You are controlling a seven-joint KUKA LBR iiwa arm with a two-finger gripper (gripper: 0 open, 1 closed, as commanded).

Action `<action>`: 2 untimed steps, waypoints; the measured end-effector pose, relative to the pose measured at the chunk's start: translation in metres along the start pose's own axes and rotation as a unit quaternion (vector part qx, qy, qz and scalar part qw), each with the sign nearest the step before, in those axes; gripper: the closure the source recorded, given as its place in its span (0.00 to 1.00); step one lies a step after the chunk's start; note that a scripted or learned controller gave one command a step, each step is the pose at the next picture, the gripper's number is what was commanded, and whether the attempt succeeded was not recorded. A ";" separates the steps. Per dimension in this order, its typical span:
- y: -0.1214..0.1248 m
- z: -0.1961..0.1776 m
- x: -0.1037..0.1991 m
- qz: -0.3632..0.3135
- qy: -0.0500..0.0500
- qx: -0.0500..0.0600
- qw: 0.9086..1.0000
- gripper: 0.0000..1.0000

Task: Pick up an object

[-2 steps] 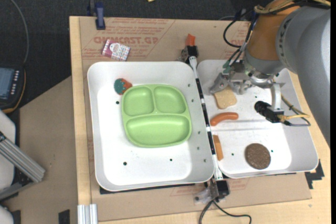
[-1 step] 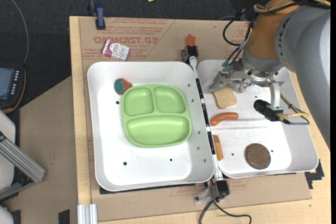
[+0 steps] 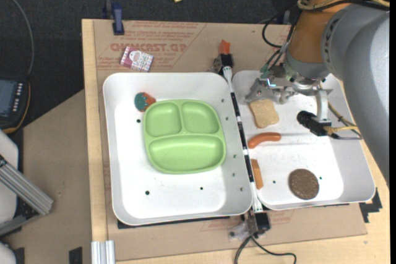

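Note:
In the right bin (image 3: 346, 195) lie a tan slice of toast (image 3: 265, 114), an orange-red sausage (image 3: 264, 140) just in front of it, and a round brown patty (image 3: 304, 183) near the front. My gripper (image 3: 271, 93) hangs at the bin's far left corner, just behind the toast and close above it. Nothing shows between its jaws. In the left bin (image 3: 124, 188), a small teal and red round piece (image 3: 145, 101) lies by the far left corner of the green plate.
A green divided plate (image 3: 183, 135) fills the middle of the left bin. An orange strip (image 3: 257, 174) lies along the rim between the bins. The grey arm with its orange band (image 3: 315, 28) covers the right bin's far right. A small pink packet (image 3: 136, 59) lies on the cardboard behind.

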State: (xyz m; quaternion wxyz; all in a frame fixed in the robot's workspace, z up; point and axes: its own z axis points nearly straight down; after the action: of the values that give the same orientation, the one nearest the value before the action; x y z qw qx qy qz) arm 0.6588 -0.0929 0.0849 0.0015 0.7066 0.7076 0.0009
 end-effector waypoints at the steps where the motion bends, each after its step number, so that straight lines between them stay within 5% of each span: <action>1: 0.002 0.000 0.001 0.000 0.000 0.000 1.000 0.00; 2: -0.009 0.000 0.000 0.001 0.000 0.003 1.000 0.00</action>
State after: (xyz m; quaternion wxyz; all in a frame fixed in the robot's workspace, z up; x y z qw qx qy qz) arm 0.6494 -0.0934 0.0849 -0.0008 0.7073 0.7070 -0.0009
